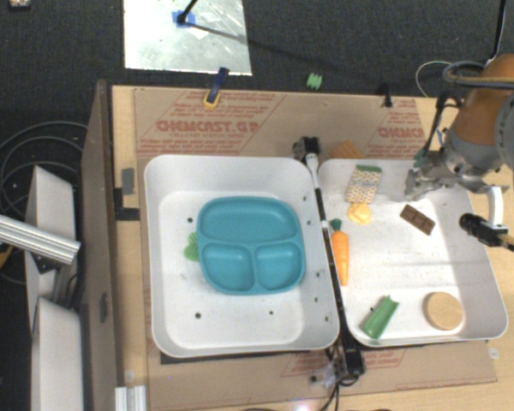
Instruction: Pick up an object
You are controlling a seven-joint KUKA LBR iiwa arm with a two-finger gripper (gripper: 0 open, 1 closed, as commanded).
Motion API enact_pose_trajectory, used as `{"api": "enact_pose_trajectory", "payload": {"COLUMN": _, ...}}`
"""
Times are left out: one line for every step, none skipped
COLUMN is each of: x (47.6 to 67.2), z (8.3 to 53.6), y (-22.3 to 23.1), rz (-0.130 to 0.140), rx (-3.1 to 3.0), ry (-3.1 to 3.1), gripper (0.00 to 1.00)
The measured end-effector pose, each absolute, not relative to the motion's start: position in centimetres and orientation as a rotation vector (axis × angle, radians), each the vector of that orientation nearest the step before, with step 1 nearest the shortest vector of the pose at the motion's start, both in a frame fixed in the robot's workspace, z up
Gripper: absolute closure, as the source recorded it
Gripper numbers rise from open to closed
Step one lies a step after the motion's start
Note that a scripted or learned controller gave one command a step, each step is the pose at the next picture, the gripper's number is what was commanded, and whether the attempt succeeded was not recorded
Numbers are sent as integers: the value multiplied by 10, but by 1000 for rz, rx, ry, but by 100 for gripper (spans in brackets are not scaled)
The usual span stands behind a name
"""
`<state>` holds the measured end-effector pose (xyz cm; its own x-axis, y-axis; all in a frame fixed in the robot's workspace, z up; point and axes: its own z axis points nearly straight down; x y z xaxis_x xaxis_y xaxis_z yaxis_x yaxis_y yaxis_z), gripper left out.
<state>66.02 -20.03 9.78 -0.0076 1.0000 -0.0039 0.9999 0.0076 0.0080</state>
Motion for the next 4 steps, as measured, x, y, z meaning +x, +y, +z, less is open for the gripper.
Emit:
{"api": "enact_pose_trajectory", "payload": {"x": 636, "z": 207, "y": -150, "rz": 13, "rx": 2205, "ry": 2225, "gripper": 100}}
{"api": "enact_pose_trajectory", "payload": {"x": 654, "z": 210, "y": -103, "rz": 6, "rx": 2209, "ry": 2229, "gripper": 100}}
{"api": "enact_pose_trajectory", "payload": {"x": 647, "z": 224, "y": -67, "rz": 4, "rx": 2212, "ry": 2229, "gripper": 100}}
{"api": "enact_pose_trajectory", "payload": {"x": 647, "z": 223, "y": -69, "rz": 3, "rx": 2215, "ry": 2226, "gripper": 0}}
